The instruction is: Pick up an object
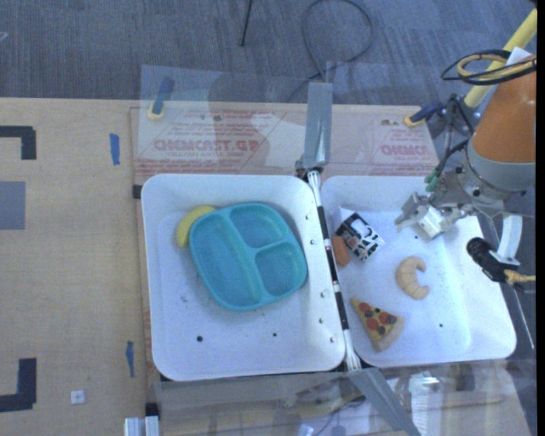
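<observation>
The gripper (pixel 428 217) hangs over the right bin (pixel 485 332), up and right of the croissant (pixel 413 278); its grip state cannot be told

blue tape strips (pixel 114 148) mark the wooden bench (pixel 68 255), black cables (pixel 341 25) on grey carpet beyond.

grey arm (pixel 502 128) reaches in from right, gripper (pixel 428 215) pointing down-left
</observation>
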Available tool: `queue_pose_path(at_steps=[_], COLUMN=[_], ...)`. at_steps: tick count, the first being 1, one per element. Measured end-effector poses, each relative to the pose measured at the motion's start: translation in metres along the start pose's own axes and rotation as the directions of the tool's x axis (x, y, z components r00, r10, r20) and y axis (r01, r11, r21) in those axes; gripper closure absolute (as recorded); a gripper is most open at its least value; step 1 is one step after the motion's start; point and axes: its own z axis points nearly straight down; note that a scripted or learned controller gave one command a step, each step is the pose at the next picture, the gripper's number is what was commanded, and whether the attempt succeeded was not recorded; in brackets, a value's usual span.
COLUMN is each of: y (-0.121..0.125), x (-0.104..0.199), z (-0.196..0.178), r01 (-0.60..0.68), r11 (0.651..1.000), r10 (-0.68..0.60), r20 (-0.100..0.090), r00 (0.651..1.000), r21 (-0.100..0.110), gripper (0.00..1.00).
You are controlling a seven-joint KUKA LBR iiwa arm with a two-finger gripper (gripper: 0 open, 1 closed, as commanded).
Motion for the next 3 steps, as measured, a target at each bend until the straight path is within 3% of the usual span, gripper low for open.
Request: queue_pose_path(at_steps=[1, 2, 3], y=[-0.053, -0.054, 0.007], x=[-0.028, -0.034, 0.065], z=[0.111, 0.100, 0.014], r01=[0.063, 0.051, 0.210], r11=[0.998, 0.999, 0.978], r10=[-0.063, -0.051, -0.210], r20=[0.001, 0.003, 0.002], r00=[0.998, 0.999, 0.978], r21=[-0.011, -0.016, -0.003], gripper=[0.00, 1.00, 1.00])
